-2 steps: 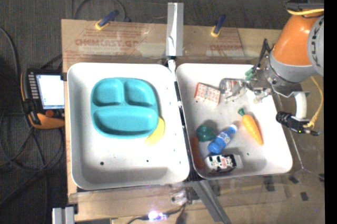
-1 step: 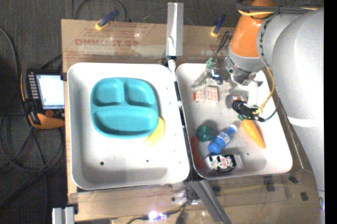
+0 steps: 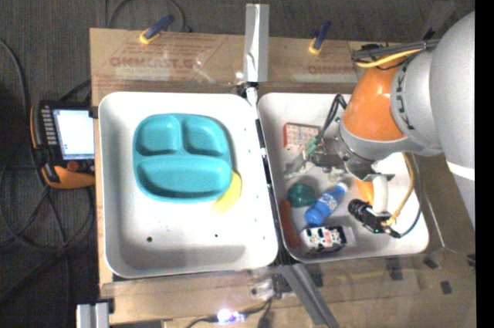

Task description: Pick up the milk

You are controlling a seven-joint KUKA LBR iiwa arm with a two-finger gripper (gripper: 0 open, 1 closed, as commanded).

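A small white carton with black patches, which I take for the milk (image 3: 324, 238), lies on its side near the front wall of the right bin (image 3: 417, 241). The gripper (image 3: 316, 153) hangs over the middle of that bin, below the orange band of the arm (image 3: 370, 114). It is well behind the carton, close to a red and white box (image 3: 298, 135). Nothing can be seen held in the gripper.
Near the milk in the right bin lie a blue bottle (image 3: 326, 203), a dark green object (image 3: 301, 191) and a brown-red stick (image 3: 284, 220). The left bin (image 3: 116, 241) holds a teal divided plate (image 3: 183, 157) and a banana (image 3: 229, 195).
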